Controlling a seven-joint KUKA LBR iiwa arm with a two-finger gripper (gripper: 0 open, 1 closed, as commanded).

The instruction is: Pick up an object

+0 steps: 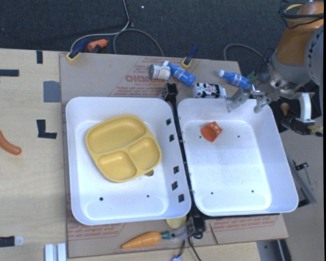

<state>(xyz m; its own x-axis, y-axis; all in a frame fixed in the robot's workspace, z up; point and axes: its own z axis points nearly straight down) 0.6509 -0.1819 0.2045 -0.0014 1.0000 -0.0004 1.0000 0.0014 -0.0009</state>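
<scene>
Two white bins (70, 145), one orange block (211, 131)

The gripper (245, 103) hangs open over the right bin's (271, 192) far edge, holding nothing. 1 orange block (211, 131) lies near that edge; the left bin (79, 145) carries 1 yellow divided plate (123, 147).

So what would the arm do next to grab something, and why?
Probably swing the gripper leftward and down over the orange block. The block lies alone in the right bin, and the gripper's open fingers hover at the bin's far rim, holding nothing.
</scene>
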